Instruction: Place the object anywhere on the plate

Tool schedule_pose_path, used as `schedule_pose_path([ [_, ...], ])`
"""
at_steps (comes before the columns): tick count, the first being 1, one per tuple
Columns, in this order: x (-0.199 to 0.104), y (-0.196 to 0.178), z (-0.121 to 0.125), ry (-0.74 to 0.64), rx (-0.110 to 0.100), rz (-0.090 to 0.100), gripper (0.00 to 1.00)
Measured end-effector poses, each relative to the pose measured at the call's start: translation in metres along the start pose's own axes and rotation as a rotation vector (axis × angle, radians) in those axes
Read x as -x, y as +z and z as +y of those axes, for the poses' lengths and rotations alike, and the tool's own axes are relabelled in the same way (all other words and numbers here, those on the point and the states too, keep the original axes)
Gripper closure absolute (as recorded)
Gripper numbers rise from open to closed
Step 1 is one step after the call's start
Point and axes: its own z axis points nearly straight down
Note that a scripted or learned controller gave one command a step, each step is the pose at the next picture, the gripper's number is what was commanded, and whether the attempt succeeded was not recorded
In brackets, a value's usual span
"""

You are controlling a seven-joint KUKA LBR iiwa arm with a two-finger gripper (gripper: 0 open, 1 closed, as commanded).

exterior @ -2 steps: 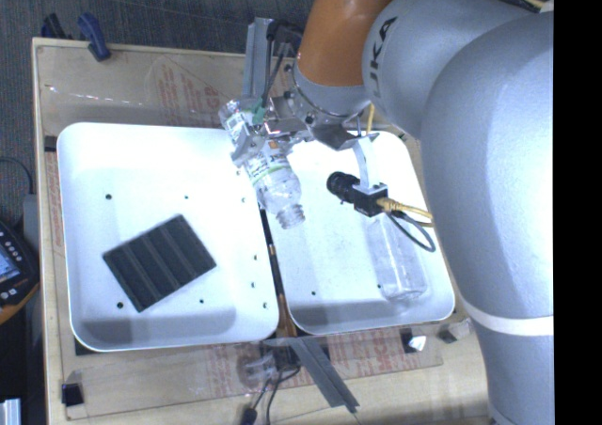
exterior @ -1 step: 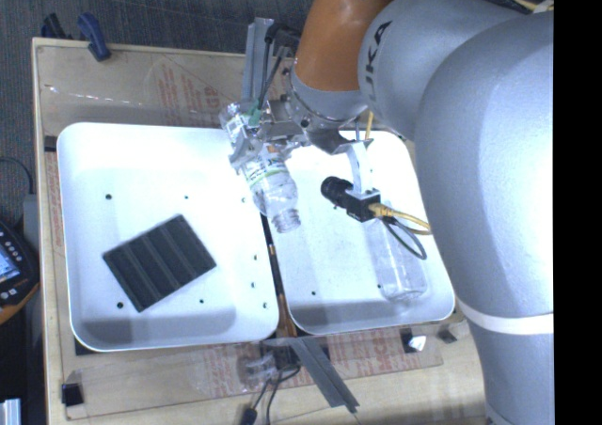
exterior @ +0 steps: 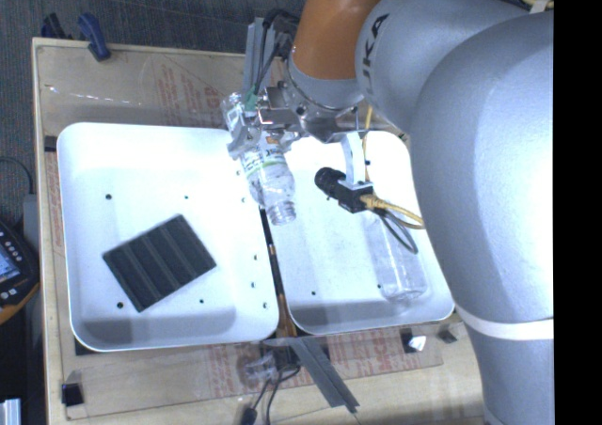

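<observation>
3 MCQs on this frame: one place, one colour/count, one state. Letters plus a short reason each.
1. Where does the dark ribbed plate lie?
A. left bin
B. right bin
C. bare bench

2. How many white bins are on the bench?
A. one
B. two
C. three

3. How is the clear bottle placed?
A. flat on the plate
B. at the gripper, over the seam between the bins
C. on the floor

Answers: 1 A, it sits on the left bin floor. 2 B, left and right bin side by side. 3 B, the bottle hangs below the gripper.
</observation>
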Motion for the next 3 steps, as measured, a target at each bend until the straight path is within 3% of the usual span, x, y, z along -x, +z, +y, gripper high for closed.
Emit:
schedule_pose_path([
  [1, -0.0016, -0.0031, 0.0309, 0.021, -0.001, 0.001, 1.0],
  [3, -0.0022, -0.0024, 0.0309, 0.107, 0.0, 0.0, 1.0],
])
